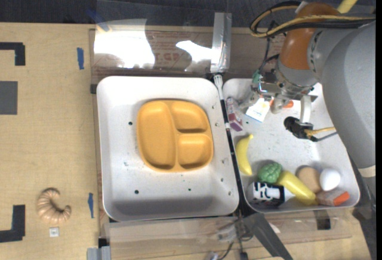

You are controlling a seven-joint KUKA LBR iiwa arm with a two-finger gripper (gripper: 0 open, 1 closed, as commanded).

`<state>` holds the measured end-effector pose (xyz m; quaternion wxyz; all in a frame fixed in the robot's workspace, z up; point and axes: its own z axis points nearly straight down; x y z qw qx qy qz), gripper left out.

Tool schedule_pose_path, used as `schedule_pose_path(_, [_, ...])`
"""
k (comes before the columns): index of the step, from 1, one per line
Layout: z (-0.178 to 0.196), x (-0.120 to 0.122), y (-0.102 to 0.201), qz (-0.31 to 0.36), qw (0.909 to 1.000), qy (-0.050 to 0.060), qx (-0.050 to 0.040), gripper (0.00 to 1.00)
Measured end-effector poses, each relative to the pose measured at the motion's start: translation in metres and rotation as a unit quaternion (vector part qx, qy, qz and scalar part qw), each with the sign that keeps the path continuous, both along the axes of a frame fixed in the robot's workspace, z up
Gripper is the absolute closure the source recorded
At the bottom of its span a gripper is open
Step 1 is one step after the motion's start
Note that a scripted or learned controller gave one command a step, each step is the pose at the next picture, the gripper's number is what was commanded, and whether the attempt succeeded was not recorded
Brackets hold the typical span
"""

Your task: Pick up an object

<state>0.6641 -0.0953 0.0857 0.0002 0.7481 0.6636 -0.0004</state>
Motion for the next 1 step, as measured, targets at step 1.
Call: schedule_pose_path(1, [0.0310,0.0032,-0.0450,-0.100,0.9950,0.000,-0.0003,0.00])
